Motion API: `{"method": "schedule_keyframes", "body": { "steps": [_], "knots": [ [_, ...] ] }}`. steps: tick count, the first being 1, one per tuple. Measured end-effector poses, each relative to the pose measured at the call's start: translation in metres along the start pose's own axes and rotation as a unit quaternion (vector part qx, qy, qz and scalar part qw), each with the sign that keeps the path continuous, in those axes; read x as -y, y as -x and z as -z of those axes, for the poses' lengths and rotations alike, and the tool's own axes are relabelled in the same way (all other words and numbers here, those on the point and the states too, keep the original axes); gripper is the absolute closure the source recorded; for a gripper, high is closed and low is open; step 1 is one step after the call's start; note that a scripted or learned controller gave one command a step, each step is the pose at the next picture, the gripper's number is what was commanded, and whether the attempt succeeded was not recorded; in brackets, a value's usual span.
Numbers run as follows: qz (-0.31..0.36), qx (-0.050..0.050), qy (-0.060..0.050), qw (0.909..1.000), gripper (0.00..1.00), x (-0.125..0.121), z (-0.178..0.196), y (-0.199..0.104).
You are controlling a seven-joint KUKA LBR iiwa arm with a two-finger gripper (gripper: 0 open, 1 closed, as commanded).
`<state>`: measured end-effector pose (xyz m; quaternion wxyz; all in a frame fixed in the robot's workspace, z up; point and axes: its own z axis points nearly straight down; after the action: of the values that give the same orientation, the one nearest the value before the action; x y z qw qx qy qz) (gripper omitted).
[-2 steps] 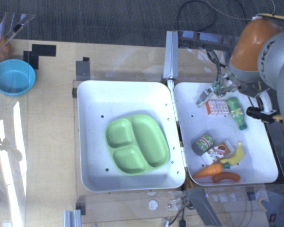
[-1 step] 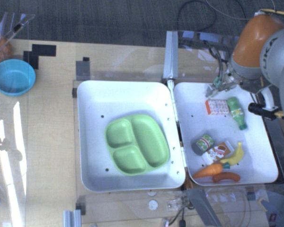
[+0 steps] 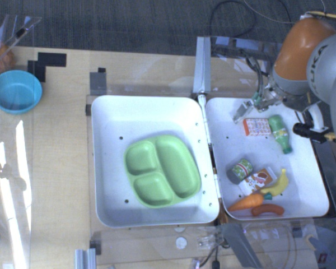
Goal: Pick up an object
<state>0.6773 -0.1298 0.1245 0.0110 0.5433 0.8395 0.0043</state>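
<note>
A: Right bin [image 3: 308, 167], contents first. A small red-and-white card or packet [image 3: 257, 127] lies flat near the far side. Just beside it, toward the arm, a green bottle [image 3: 280, 132] lies on its side.

B: And the near half?

A: A cluster. A small can with a green label [image 3: 241, 170] lies on its side; touching it, a red-and-white carton [image 3: 258, 180]. A yellow banana [image 3: 277, 185] curves against the carton's edge. Nearest the front wall, an orange carrot [image 3: 247, 202] and a red sausage-shaped piece [image 3: 267, 209], lying close together.

B: The pincer?

A: The pincer [image 3: 250, 106] hangs over the far corner of the right bin, just beyond the red-and-white card. Its fingers stand apart, with nothing between them. Whether the tips touch the bin floor cannot be told.

B: The arm?

A: The arm [image 3: 311, 55] comes in from the right, the orange band bulking above the wrist, cables trailing behind.

B: Farther out?

A: The left bin [image 3: 109, 200] holds a green divided plate [image 3: 161, 170], three compartments, lying flat near the middle. On the worktop [image 3: 50, 167], well apart to the left, a blue bowl [image 3: 16, 91] stands upright.
</note>
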Motion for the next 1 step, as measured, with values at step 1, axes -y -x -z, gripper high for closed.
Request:
{"method": "schedule_keyframes", "body": {
  "steps": [1],
  "knots": [
    [0.049, -0.007, -0.01, 0.9987, 0.0, 0.0116, -0.0274, 0.0077]
  ]
}}
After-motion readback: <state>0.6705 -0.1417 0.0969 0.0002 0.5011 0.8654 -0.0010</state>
